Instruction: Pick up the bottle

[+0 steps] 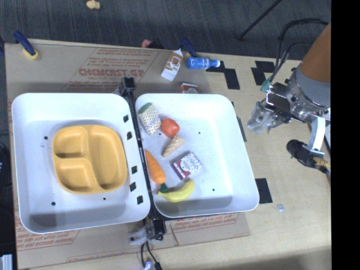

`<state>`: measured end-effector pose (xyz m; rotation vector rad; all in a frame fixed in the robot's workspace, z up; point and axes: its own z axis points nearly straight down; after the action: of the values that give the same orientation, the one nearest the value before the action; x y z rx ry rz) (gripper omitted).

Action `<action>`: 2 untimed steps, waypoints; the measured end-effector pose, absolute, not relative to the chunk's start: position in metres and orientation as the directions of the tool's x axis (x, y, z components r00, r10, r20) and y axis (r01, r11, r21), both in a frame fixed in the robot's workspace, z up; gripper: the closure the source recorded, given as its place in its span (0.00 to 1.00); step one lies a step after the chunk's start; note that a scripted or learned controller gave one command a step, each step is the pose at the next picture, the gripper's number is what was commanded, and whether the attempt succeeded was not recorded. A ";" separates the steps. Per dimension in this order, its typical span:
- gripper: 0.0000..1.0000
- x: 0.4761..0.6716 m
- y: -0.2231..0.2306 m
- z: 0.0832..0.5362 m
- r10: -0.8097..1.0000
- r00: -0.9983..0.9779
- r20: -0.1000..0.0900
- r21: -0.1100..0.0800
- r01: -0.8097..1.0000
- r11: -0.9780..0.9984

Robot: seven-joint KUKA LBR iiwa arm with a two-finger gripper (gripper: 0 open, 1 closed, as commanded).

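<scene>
So going left to right: the left bin (34, 207) has a yellow divided plate (89, 157), the right bin (225, 151) holds toy food like a carrot (154, 166), tomato (170, 127) and banana (180, 192). The blue bottle (201, 63) lies on its side on the bench behind the right bin, just beside a small carton (172, 65). Looks light, hard and slick, so it'll probably roll; I'd pinch across the body. Plenty of open bench around it. My gripper (260, 120) hangs right of the bins, and whether it's spread or pressed together, I can't tell.
</scene>
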<state>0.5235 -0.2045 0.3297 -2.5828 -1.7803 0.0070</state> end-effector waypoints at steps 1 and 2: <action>1.00 0.484 -0.203 0.349 0.924 0.381 0.000 -0.005 0.924 -0.381; 1.00 0.477 -0.204 0.357 0.863 0.504 -0.002 -0.001 0.863 -0.504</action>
<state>0.4767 -0.2039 0.3569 -2.7250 -1.5640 0.0040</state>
